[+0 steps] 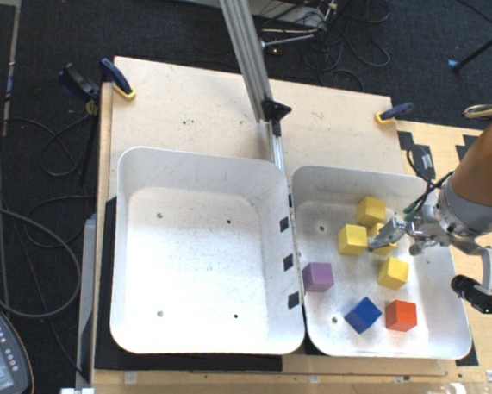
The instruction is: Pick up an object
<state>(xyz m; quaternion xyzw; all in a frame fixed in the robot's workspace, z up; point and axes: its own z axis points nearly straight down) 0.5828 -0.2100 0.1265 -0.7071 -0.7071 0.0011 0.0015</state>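
1. In the right bin [452, 346], the yellow cube [354, 239] sits left of centre, the likeliest target, just beside the gripper [387, 235].
2. It's a cube, so no long axis; its faces sit slightly skewed to the bin walls.
3. The step looks like the approach. Whether the gripper is spread or pinched, nobody can tell.
4. Next: straddle it cleanly, avoiding the second yellow cube [370, 210] on the far side.
5. Nearer lie purple [317, 276], blue [362, 315] and red [401, 315] blocks.

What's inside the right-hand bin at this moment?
The right bin holds six blocks: three yellow, one purple, one blue, one orange. The gripper is among the yellow ones; anything beneath it is covered.
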